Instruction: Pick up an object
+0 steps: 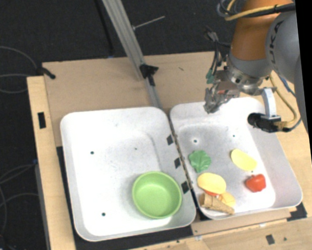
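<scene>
Two bins: side by side on the counter (102, 83), both shallow and white, and the hand (213, 103) hangs over the far edge of the right one.
Hand: up at the back rim of the right bin (270, 154), pointing down, nothing seen between its tips (how wide it stands, I cannot tell, the tips are too small and dark here).
Arm: grey with the orange band (256, 22) just above the hand, coming in from the right.
Green leafy piece: (199, 159) below the hand and a touch to its left, on the bin floor near the divide between the bins.
Yellow round piece: (212, 183) further below the hand, just under the green one.
Tan bits: (218, 203) lowest of all from the hand, touching the yellow round piece's lower edge, against the near rim.
Yellow oval: (243, 159) below and to the right of the hand, lying apart from the others.
Red piece: (256, 183) just beneath the yellow oval, well away from the hand.
Green bowl: (156, 195) far to the hand's lower left, upright in the left bin (98, 155), near its front rim.
Black fitting: (260, 120) on the right bin's rim, just right of the hand and slightly lower.
Metal pole: (128, 41) slanting across the counter, up and left of the hand.
</scene>
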Action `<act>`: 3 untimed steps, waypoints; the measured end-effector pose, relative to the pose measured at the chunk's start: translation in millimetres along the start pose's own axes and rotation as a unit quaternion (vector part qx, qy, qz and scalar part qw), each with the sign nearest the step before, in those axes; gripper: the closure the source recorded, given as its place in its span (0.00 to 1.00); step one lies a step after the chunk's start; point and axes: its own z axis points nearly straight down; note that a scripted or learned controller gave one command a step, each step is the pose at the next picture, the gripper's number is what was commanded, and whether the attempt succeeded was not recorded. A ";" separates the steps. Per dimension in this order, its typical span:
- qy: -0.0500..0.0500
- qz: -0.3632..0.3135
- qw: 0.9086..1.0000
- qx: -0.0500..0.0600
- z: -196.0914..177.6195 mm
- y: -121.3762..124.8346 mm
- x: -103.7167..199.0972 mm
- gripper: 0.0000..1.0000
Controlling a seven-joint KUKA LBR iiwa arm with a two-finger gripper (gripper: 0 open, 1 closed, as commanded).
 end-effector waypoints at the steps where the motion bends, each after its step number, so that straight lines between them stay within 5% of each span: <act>1: 0.001 -0.001 1.000 0.000 -13.0 -12.2 51.7 1.00; 3: 0.001 -0.001 1.000 0.000 -20.9 -37.0 140.6 1.00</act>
